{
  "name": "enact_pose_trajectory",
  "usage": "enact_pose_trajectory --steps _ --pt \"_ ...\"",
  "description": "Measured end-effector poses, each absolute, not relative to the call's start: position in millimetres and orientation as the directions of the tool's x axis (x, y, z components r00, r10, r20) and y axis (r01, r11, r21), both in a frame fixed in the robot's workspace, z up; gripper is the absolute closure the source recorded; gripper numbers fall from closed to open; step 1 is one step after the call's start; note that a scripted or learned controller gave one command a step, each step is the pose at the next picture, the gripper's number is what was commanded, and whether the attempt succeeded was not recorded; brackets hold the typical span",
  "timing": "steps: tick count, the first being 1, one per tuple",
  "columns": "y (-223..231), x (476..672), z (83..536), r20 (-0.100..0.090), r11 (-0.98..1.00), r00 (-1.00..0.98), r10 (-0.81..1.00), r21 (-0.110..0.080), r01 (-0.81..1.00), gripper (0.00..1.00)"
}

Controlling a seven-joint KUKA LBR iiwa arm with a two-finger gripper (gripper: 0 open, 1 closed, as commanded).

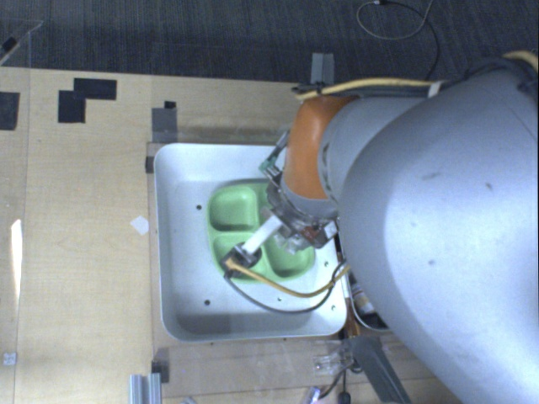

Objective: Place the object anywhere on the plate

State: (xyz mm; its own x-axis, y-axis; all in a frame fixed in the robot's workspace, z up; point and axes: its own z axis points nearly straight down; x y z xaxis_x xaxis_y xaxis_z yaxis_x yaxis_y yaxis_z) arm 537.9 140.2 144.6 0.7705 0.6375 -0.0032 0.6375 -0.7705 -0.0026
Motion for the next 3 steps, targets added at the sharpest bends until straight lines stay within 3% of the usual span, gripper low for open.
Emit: enact_pose_trajectory --steps 1,2,3 --pt "171 503.4 229 0.001 -0.669 0.669 0.743 -0.001 0.743 1.0" --pt "120 487.2 349 0.003 -0.781 0.781 0.624 0.002 0.624 1.0" --pt "88 497.1 300 0.0 -0.735 0.735 0.678 0.0 0.678 1.0"
